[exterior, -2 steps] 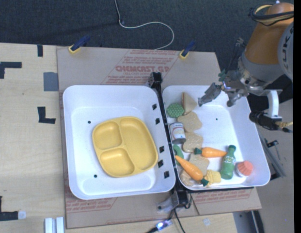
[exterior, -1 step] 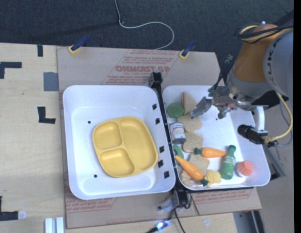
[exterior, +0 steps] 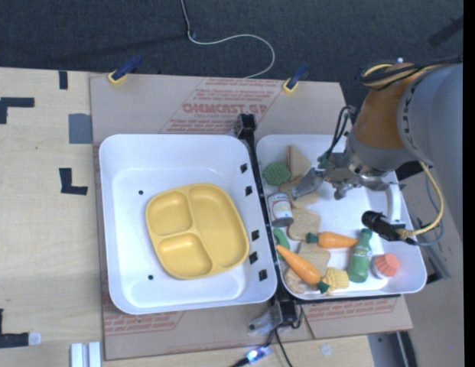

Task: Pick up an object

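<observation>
Carrot (exterior: 300, 264) lying diagonally, tip upper-left.

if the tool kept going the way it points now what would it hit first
The tool points toward the bin's left side; going straight on, it would probably first meet the round green toy by the divider, though depth is unclear from this slanted view.

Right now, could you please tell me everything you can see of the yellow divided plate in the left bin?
The yellow divided plate looks like smooth moulded plastic, roughly square with rounded corners and a raised rim. Ridges split it into three compartments: one long one along its right side and two smaller ones on its left. It lies flat and right side up on the floor of the left bin, turned slightly askew to the walls, near the middle. Nothing lies in it, and nothing besides the bin floor touches it.
</observation>
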Tool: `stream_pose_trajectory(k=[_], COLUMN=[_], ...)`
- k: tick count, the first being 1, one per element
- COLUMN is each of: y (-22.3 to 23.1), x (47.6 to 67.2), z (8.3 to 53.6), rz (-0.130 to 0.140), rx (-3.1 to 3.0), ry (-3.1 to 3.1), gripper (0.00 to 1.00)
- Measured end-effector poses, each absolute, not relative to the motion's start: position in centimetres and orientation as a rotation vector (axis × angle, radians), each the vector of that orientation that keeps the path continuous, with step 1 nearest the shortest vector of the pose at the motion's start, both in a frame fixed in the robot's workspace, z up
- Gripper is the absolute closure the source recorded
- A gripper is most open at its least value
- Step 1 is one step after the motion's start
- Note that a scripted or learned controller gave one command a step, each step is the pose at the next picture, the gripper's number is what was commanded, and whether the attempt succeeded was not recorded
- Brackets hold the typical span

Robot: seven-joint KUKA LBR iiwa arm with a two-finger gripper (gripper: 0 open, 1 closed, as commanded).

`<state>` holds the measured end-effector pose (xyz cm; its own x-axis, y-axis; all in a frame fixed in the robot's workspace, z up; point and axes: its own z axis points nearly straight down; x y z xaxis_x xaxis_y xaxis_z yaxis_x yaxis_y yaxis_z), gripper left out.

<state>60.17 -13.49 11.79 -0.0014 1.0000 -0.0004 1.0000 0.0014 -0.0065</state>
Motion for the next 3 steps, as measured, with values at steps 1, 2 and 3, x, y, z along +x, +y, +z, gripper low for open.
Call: stream_pose_trajectory(k=[1, 2, 3], y=[-13.8, -13.7, -12.5], x=[60.3, 60.2, 60.3], z=[8.6, 9.5, 14.7], rz=[0.002, 0.004, -0.003], rx=[-2.229, -2.225, -2.221], ry=[-2.227, -2.224, -2.225], gripper=[0.0, 1.0, 1.0])
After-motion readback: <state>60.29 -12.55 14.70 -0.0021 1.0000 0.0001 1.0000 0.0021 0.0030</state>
